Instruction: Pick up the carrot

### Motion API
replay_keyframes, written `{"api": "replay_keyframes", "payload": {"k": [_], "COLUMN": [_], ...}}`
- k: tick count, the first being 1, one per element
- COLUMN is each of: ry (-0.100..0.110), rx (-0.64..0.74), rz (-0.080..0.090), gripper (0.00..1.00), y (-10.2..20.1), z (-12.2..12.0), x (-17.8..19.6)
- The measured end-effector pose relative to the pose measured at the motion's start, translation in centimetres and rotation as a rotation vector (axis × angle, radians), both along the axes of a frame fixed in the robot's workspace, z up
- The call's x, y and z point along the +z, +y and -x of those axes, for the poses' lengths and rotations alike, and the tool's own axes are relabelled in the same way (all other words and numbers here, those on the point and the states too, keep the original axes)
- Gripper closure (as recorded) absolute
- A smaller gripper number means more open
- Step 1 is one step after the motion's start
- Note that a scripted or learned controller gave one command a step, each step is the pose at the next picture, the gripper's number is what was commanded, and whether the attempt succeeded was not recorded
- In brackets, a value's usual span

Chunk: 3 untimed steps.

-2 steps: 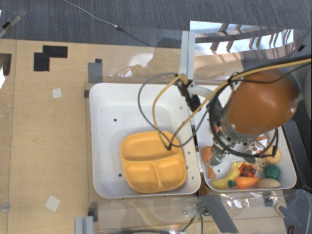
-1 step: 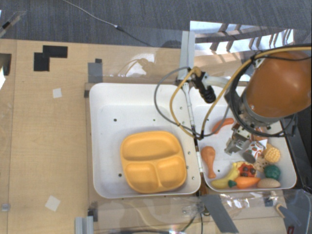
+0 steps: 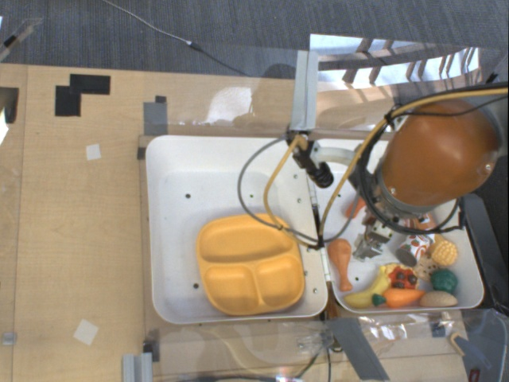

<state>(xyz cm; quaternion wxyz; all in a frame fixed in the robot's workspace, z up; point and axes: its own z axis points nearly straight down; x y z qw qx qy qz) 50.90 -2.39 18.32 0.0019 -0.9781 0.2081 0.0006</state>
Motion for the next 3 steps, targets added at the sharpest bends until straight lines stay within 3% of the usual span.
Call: {"api": "replay_keyframes", "payload": {"k": [1, 2, 3], "ry": [-0.005, -0.010, 0.005], "rx": [0.106, 0.221, 0.200], "rz": [0.001, 0.002, -0.002], "gripper": [1.00, 1.00, 1.00], "y": [-3.7, -4.9, -10.5], "z": [-1.2, -2.0, -0.6], "x": [0.8, 6.5, -4.4]}}
